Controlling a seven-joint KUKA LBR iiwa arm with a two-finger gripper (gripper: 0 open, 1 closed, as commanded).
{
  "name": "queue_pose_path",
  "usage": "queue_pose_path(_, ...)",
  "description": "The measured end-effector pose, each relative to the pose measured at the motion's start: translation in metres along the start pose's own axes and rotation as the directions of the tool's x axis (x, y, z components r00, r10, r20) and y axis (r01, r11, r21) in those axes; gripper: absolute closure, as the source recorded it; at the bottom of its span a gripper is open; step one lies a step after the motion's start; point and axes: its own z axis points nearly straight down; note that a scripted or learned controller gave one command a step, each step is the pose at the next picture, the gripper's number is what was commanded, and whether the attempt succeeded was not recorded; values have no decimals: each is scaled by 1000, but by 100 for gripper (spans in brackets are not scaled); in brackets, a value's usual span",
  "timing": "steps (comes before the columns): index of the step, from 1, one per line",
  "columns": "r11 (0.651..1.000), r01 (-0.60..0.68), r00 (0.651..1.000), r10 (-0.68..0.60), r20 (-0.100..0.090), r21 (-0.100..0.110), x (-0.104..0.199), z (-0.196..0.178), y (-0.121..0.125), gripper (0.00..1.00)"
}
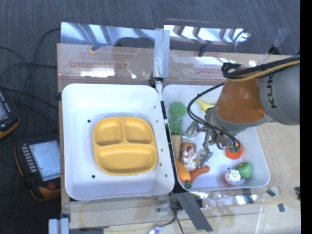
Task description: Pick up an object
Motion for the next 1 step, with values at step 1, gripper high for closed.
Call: queue_pose_path(1,995,-95,995,95,3,-1,33,-1,1,0)
